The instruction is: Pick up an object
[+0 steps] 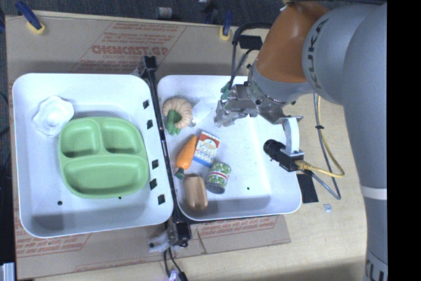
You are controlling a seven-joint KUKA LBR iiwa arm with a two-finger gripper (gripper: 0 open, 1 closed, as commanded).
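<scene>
Cardboard-covered counter (118,43) w/ two white bins; right bin (260,161) holds a pumpkin (177,112), carrot (187,152), small carton (206,147), can (218,176) and a brown piece (195,193) — all clustered at its left side. Tool (228,110) hangs over the bin's upper middle, just right of the pumpkin; nothing visibly held, but can't tell its opening. Risk: items packed tight — a descent could nudge neighbours or close on air.

A single fixed camera hangs above the bench (59,43), looking down at a slant, both white bins (26,207) framed; the arm (342,43) enters from three o'clock.
</scene>
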